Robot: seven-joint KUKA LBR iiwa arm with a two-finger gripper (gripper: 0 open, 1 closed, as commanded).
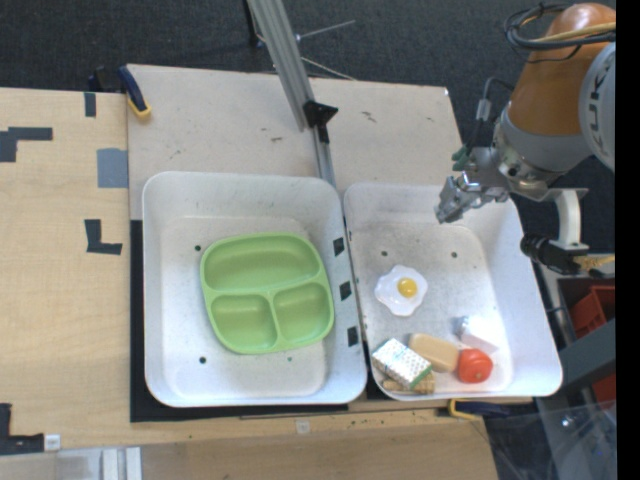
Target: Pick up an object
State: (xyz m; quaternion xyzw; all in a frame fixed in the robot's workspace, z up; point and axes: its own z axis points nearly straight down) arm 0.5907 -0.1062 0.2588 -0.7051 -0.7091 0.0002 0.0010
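Gripper (450, 208) poised at upper edge of right bin (520, 258), finger state impossible to tell. Nearest target, fried egg (401, 291), down and left of it at bin's centre; other items clustered lower right.

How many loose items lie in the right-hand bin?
5: fried egg mid-bin; box, tan block, tomato, pale wrapped piece along its near edge.
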